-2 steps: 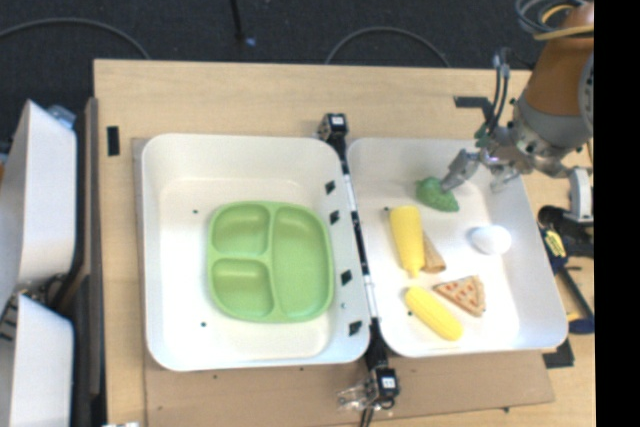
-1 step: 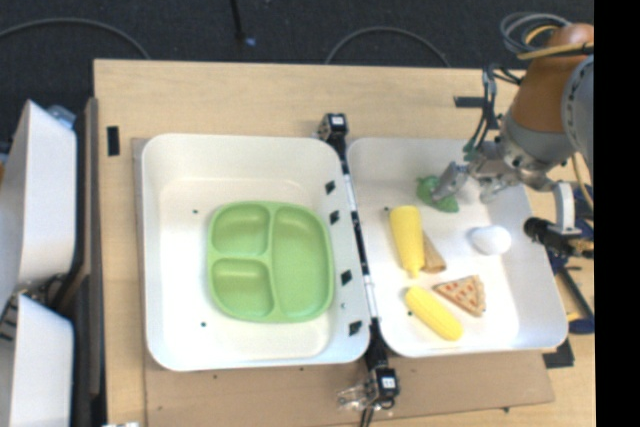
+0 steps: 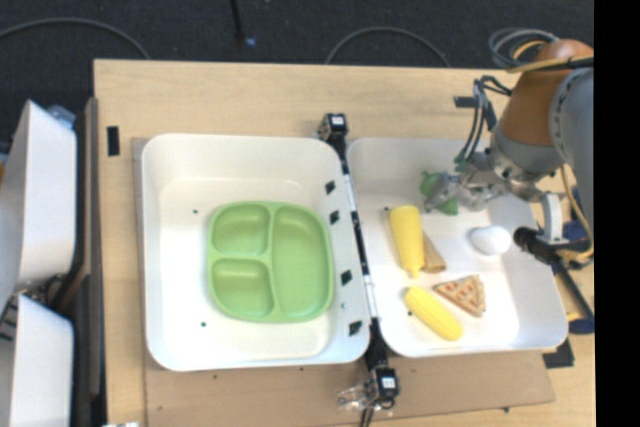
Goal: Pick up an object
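The right bin holds a yellow corn cob, a second yellow piece, a pizza slice, a white egg and a small green object. A brown piece peeks out beside the corn cob. My gripper is low in the bin's far part, right at the green object, which it partly hides. Whether the green object is gripped is not visible. The grey arm with its orange band comes in from the right.
The left bin holds a green divided plate. A black divider with clips runs between the bins. White boxes stand left of the bench. Cables loop near the arm's wrist at the right bin's far edge.
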`<state>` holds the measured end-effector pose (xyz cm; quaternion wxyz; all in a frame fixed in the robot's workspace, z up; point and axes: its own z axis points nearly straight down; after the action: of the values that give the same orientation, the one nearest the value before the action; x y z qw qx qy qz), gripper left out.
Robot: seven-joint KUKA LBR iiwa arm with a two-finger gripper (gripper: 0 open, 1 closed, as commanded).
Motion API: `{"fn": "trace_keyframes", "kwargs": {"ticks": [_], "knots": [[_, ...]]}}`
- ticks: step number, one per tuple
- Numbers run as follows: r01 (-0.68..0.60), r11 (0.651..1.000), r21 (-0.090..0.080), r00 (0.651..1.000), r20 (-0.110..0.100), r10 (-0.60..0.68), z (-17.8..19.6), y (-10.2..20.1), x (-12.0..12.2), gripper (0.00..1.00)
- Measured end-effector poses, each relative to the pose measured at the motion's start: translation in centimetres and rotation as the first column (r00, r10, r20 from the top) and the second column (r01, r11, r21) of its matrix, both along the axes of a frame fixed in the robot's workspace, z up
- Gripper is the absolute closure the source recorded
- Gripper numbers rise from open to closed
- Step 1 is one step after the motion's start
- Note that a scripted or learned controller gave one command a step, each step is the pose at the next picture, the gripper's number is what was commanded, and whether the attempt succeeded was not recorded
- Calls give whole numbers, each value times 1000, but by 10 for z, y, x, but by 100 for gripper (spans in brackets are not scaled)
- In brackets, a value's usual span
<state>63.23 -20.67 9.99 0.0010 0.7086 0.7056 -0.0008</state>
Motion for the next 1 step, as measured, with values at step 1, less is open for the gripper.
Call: {"fn": "trace_keyframes", "kwargs": {"ticks": [1], "knots": [[0, 1000, -2, 1000, 6, 0, 14, -1, 1, 100]]}}
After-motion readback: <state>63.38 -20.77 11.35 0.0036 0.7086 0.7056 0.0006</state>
